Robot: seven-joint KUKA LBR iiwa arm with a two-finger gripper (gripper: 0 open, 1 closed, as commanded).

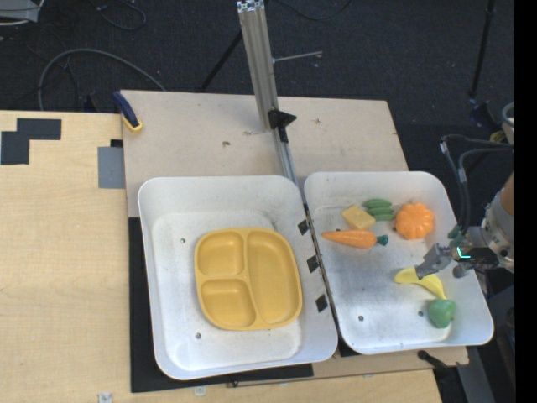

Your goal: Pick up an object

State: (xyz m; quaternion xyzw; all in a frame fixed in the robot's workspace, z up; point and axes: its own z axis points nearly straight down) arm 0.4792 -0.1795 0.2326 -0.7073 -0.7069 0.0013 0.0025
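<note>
The right bin [369, 330] holds several toy foods. An orange carrot [351, 238] lies near its left wall. A yellow block [358, 217] and a green pod [379, 207] sit behind the carrot. An orange pumpkin [414, 222] rests at the back right. A yellow banana [424, 283] lies near the right wall, and a green round fruit [440, 312] sits in front of it. My gripper [430, 264] reaches in over the right rim, low above the banana's upper end. Nothing visibly hangs from it.
The left bin [168, 225] holds a yellow divided plate [247, 277]. A metal post [262, 65] rises behind the bins, with black clips along the seam between them. A wooden bench top extends to the left.
</note>
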